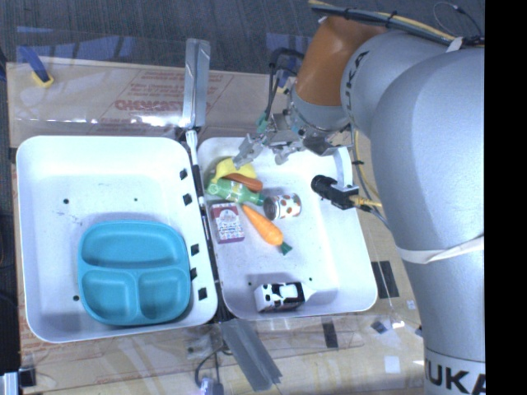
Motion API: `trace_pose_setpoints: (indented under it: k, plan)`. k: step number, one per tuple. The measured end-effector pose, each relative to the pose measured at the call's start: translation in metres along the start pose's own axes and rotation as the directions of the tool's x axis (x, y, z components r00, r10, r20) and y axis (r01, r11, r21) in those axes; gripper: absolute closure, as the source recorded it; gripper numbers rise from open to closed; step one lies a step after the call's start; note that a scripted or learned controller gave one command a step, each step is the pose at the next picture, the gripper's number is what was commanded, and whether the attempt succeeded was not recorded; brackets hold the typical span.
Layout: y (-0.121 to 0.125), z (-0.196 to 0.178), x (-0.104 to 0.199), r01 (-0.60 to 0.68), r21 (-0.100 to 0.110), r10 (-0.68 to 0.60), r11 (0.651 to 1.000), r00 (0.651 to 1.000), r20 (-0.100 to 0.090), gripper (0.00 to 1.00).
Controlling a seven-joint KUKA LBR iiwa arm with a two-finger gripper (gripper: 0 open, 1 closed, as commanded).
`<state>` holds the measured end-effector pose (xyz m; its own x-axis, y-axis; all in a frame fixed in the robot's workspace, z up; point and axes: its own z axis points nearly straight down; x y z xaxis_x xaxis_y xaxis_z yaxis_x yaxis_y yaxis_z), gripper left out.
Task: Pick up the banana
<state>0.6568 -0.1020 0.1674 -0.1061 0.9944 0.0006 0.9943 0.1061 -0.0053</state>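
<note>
The yellow banana (225, 169) lies at the back left of the right bin (350, 257). A small orange-red piece (242, 179) rests against it, and a green bottle (234, 192) lies just in front. My gripper (265, 149) hangs over the back edge of that bin, just above and to the right of the banana. Its fingers (246, 149) are spread open with nothing between them.
Also in the right bin are a carrot (264, 225), a small can (286, 206), a red packet (228, 223) and a black-and-white toy (280, 295). The left bin (49, 171) holds a blue compartment tray (132, 274). The arm covers the bin's right side.
</note>
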Motion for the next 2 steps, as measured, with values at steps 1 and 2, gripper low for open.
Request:
trace_pose_setpoints:
  k: [1,2]
  plan:
    - [0.009,0.062,0.001,0.254,-0.028,-0.254,0.967,0.967,0.012,0.0]
    - [-0.003,0.075,-0.047,0.496,-0.005,-0.496,0.868,0.868,0.004,0.0]
